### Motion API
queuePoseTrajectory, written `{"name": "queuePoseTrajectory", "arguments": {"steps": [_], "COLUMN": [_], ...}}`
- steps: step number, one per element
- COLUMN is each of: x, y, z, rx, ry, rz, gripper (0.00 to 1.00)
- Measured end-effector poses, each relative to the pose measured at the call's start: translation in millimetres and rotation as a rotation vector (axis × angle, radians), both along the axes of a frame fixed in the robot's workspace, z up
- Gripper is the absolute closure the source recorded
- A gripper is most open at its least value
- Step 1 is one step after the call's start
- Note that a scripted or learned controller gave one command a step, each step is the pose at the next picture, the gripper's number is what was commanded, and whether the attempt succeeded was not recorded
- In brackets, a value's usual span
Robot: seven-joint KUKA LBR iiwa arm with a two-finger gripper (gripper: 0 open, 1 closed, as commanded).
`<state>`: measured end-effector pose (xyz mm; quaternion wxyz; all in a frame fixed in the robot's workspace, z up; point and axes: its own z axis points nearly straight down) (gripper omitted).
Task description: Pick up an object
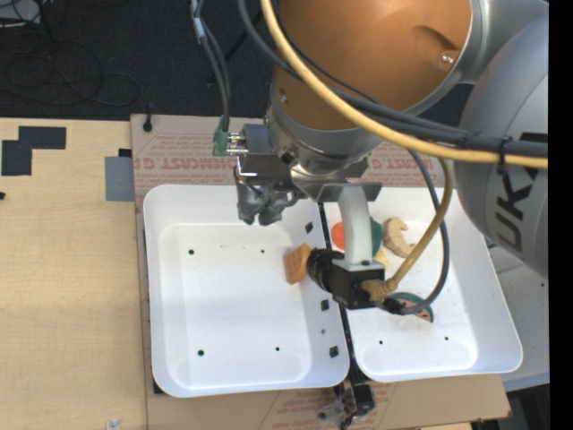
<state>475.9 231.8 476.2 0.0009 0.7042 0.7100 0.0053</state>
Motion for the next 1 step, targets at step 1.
{"name": "queuePoseTrajectory", "arguments": {"steps": [1], "x": [-2.6], "y": [10.5], "z": [-167.0], "rx": [-0.015], "ry": [0.026], "rz": [-0.007], "gripper": [1.00]}}
